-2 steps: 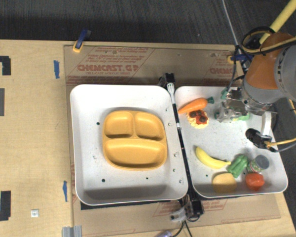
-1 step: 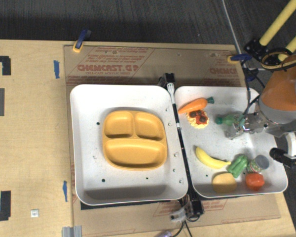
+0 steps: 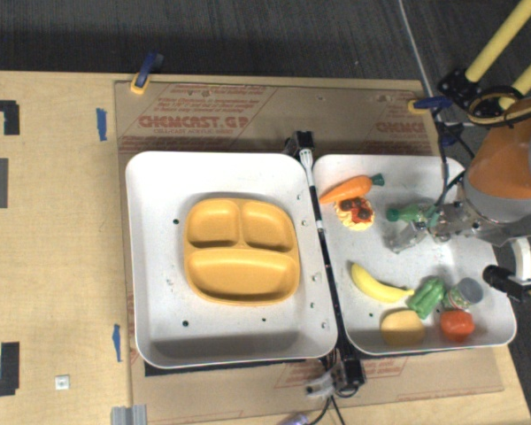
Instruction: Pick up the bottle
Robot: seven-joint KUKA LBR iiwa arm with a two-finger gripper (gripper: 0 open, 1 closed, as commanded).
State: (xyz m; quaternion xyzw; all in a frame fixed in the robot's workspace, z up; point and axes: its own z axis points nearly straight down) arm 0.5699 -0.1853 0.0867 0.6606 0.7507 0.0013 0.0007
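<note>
A green bottle (image 3: pixel 405 212) lies on its side in the upper middle of the right bin (image 3: pixel 398 173), just below the carrot. My gripper (image 3: pixel 422 225) reaches in from the right under the orange wrist band and sits low, right against the bottle's right end. Its metal tip overlaps the bottle, so the contact between them is hidden. A second green object (image 3: pixel 427 296) lies lower in the same bin beside a small grey round piece (image 3: pixel 467 291).
The right bin also holds a carrot (image 3: pixel 347 189), a small red and yellow pastry (image 3: pixel 356 212), a banana (image 3: pixel 378 285), a yellow lemon (image 3: pixel 402 326) and a red tomato (image 3: pixel 457 324). The left bin (image 3: pixel 150 264) holds a yellow divided tray (image 3: pixel 241 248).
</note>
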